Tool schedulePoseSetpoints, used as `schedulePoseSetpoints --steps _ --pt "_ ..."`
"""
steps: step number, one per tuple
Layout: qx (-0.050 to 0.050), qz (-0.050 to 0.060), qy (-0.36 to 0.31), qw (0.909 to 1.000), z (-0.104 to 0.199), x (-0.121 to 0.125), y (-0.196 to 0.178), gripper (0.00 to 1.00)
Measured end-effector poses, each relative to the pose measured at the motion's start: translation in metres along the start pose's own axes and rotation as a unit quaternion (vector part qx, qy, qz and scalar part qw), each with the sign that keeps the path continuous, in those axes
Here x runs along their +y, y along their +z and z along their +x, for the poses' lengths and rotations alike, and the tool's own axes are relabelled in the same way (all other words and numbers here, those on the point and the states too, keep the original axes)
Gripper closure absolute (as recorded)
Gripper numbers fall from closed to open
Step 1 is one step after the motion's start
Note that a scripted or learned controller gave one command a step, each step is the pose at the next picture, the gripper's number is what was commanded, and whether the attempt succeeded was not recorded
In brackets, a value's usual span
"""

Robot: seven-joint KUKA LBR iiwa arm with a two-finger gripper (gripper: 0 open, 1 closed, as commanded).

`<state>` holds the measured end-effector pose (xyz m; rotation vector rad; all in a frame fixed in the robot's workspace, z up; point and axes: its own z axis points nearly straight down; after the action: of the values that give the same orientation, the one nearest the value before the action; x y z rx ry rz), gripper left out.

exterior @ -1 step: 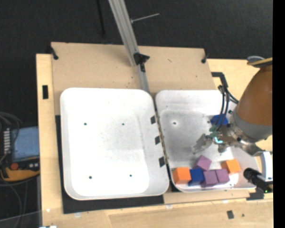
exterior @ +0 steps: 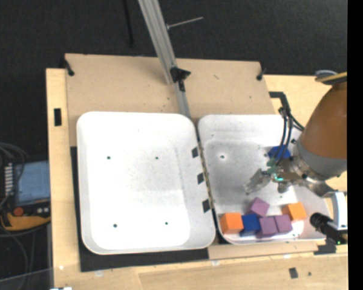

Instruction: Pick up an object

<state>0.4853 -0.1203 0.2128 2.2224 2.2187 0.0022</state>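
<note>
Jaws [exterior: 267,179] of the arm [exterior: 327,132], low over the floor of the right bin [exterior: 230,138]; the two grey fingers point toward the bin's left wall and appear spread, with nothing visible between them. A blue part sits just above the jaws on the wrist, beside dark cables that run up along the arm. The arm's broad orange band and grey collar overhang the bin's right side.

Blocks lie in a cluster along the near edge of the right bin, all apart from the jaws. A purple block [exterior: 260,207] lies closest, just below the jaws. In front of it, a row against the bin's near wall: an orange block [exterior: 232,222] at the left end, a blue block [exterior: 250,223] touching it, then two more purple blocks [exterior: 274,225] side by side. A second orange block [exterior: 296,211] lies toward the bin's near right corner, just beside the purple pair.

The left bin [exterior: 139,180] adjoins the right bin's left wall, joined by small dark clips. Both bins rest on a tan worktop [exterior: 109,83]. A metal strut [exterior: 160,35] slants away from the far edge of the right bin
</note>
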Motion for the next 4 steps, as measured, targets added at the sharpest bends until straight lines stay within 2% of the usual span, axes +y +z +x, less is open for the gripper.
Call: schedulePoseSetpoints --steps 1,2,3,4 --pt "0.0 0.003 0.0 1.0 -0.004 0.002 0.043 0.0" --pt "-0.001 0.002 0.0 1.0 0.005 0.003 0.098 0.0" --pt "-0.003 -0.004 0.0 1.0 0.002 0.006 0.114 0.0" --pt "-0.003 -0.007 0.004 1.0 0.001 0.008 0.103 1.0"
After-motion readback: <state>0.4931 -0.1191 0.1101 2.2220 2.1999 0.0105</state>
